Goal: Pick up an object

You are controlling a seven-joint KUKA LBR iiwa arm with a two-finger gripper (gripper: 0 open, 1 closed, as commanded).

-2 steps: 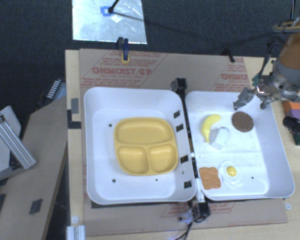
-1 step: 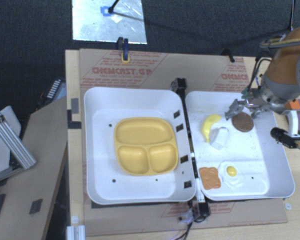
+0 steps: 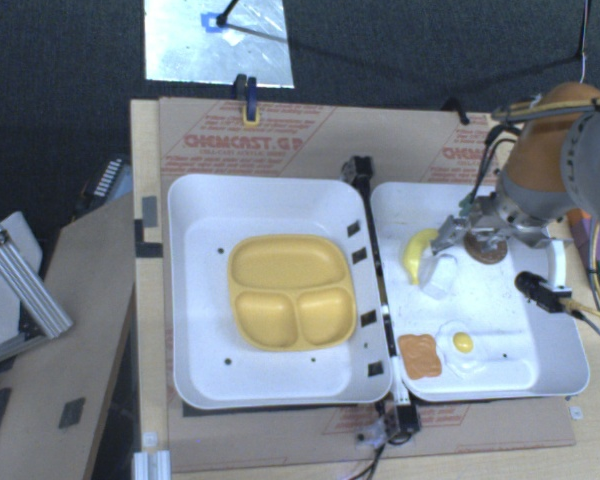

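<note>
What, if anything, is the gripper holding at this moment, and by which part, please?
It cannot be told. The gripper is low in the right bin, beside the yellow banana, but nothing is visibly between its fingers.

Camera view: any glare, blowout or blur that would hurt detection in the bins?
Camera view: the foil sheet at top glares; the right bin is so bright that the fried egg white barely separates from it; the gripper area looks soft; the yellow tray is crisp.
</note>
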